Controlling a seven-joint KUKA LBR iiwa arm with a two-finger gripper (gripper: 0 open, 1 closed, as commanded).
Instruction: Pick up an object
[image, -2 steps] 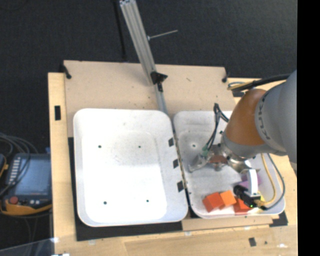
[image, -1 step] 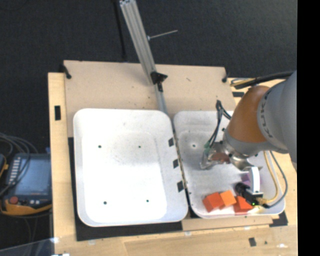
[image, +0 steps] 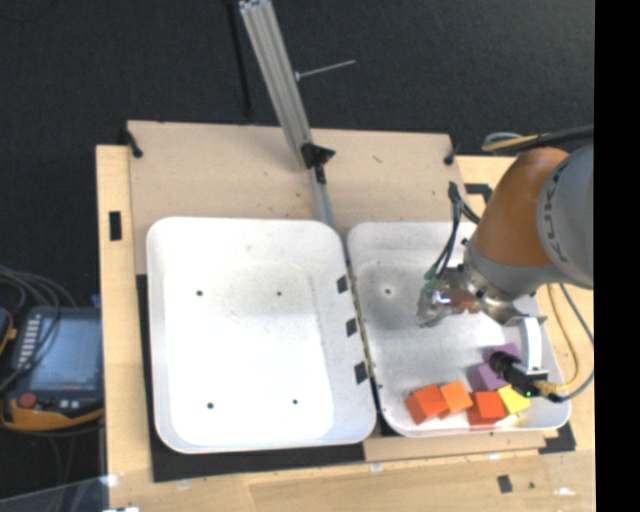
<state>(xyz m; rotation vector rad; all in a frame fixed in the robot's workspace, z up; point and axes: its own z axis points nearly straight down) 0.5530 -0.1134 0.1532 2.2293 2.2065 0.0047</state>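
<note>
The claw (image: 432, 306) is hanging over the middle of the right bin (image: 395, 250), right of centre in the frame, and whether it is open or closed I cannot tell from this slanted look down; nothing is showing in its grip. The arm (image: 530, 225) is reaching in from the right edge, its orange band sitting fat and bright above the grey wrist, with cables trailing along it.

Down in the lower right corner of that bin, the blocks are waiting in a tight huddle: an orange-red block (image: 429, 403) at the left end, a lighter orange block (image: 457, 396) pressed just beside it, another orange-red block (image: 487, 406) next along, a purple block (image: 487, 376) sitting just above those, and a yellow block (image: 514, 400) at the right end, partly behind a black part of the arm's gear. The claw is hovering above and to the left of them, apart from the whole cluster.

The left bin (image: 250, 330) is lying alongside, taking up the centre-left of the frame, the two bins touching along their shared edge. A metal pole (image: 285, 90) is slanting from the top of the frame down toward the gap between the bins. At the far left edge, a handheld control pendant (image: 55, 360) is resting off the bench.
</note>
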